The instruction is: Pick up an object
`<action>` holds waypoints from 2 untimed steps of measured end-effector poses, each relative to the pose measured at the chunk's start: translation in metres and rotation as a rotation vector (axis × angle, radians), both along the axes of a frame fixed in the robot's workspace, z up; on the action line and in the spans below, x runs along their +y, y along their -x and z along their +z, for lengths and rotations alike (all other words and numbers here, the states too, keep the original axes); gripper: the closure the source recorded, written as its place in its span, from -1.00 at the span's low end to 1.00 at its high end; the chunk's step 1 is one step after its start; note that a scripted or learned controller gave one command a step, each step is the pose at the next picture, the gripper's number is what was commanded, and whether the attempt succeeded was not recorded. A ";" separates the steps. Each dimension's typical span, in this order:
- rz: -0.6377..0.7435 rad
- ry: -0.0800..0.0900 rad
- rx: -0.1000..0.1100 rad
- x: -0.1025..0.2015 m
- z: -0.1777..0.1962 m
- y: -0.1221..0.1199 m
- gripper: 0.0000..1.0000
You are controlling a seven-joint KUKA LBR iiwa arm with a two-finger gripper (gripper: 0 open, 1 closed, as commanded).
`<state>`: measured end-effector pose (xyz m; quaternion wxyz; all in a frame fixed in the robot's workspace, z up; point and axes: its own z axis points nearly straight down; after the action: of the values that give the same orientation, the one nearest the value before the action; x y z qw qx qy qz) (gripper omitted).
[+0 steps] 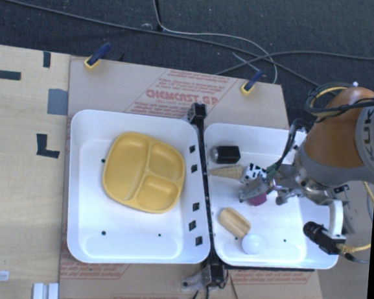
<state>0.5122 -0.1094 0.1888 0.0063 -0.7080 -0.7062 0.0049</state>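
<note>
1. Two shallow white bins are seen side by side on a cardboard sheet laid over the wooden surface. The left bin and the right bin are separated by a black divider strip.
2. A yellow compartment plate with three sections is noted in the left bin, lying flat toward its upper middle.
3. In the right bin, a black cylinder is found near the upper left corner, with a tan cone just below it, its tip pointing toward the divider.
4. A black-and-white spotted object is seen right of the cone, with a magenta object just below it.
5. A tan bread-like roll is placed lower left in the right bin, and a white ball is seen just beside its lower right end.
6. The arm is extended in from the right, with its orange band over the right bin's edge. The pincer is lowered at the magenta object, right beside the spotted one.
7. Whether the pincer is wide or closed cannot be told, nor whether anything is gripped.
</note>
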 end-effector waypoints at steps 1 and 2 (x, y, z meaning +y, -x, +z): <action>0.004 0.001 -0.013 0.000 0.007 -0.003 -1.00; 0.003 0.001 -0.008 0.008 -0.045 0.005 -1.00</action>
<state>0.5068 -0.1011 0.1441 0.0029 -0.7069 -0.7073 0.0023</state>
